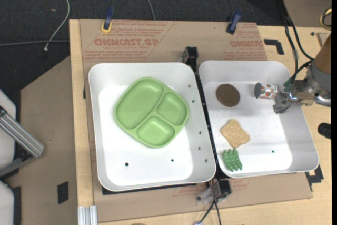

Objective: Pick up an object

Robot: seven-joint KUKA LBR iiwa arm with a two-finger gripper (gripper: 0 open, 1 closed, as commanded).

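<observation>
While the end effector [277, 103] hovers, a can [266, 91] lies beside it.

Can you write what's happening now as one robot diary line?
gripper low in right bin | beside small can | cookie, cracker, green toy untouched

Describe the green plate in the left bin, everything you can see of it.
The green plate is a light green divided dish, apparently smooth plastic, with rounded corners and three compartments: one long section along its upper left and two smaller ones on its lower right, split by raised ridges. It lies flat and right side up, turned at an angle to the bin's walls, near the middle of the left bin. It rests on the bin's white floor, and its compartments look bare.
</observation>
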